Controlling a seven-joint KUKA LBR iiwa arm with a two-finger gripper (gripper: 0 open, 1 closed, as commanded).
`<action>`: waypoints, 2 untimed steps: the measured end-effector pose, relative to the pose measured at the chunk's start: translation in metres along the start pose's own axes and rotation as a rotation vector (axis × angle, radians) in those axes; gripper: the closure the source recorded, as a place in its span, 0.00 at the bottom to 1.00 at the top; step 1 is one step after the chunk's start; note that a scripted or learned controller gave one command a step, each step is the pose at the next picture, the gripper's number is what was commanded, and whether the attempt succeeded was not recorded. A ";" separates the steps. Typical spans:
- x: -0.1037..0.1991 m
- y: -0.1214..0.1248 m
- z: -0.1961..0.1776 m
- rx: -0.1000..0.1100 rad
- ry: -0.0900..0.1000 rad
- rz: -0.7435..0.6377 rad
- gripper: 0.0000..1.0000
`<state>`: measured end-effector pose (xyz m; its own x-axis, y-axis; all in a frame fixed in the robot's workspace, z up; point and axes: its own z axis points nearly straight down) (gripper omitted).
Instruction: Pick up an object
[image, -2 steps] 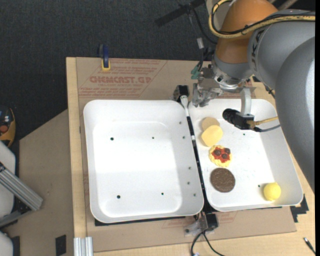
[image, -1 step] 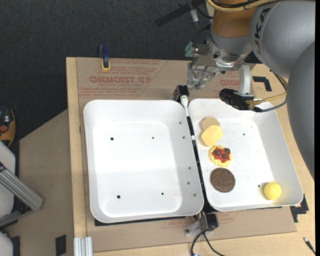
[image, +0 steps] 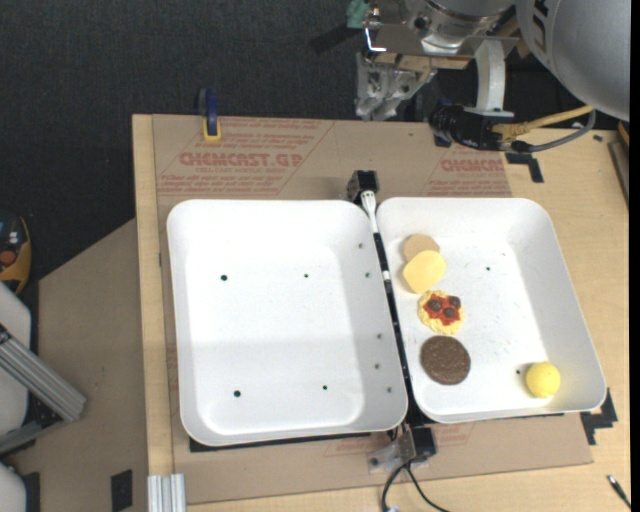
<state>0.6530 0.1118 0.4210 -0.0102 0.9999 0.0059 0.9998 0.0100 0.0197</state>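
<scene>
The right bin (image: 520, 230) holds several toy foods near its left wall: a tan round piece (image: 420, 245), a pale yellow piece (image: 425, 270) overlapping it, a small pizza-like disc with red toppings (image: 441, 311), and a dark brown cookie (image: 445, 360). A yellow ball-like lemon (image: 543, 380) lies in the near right corner. My gripper (image: 385, 90) hangs high beyond the bins' far edge, over the brown board, well apart from all the objects. Nothing shows between its fingers.
The left bin (image: 200, 240) sits beside the right one, joined by a black clamp strip (image: 375, 240). A blue and yellow clamp (image: 209, 115) stands at the board's far left. Cables (image: 500, 125) trail at the far right. Aluminium framing (image: 40, 385) lies at the left.
</scene>
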 end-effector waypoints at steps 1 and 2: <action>0.063 0.007 0.121 0.032 -0.006 0.004 1.00; 0.116 -0.026 0.194 0.030 -0.006 0.004 1.00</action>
<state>0.6297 0.2285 0.2270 -0.0062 1.0000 -0.0001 0.9999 0.0062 -0.0104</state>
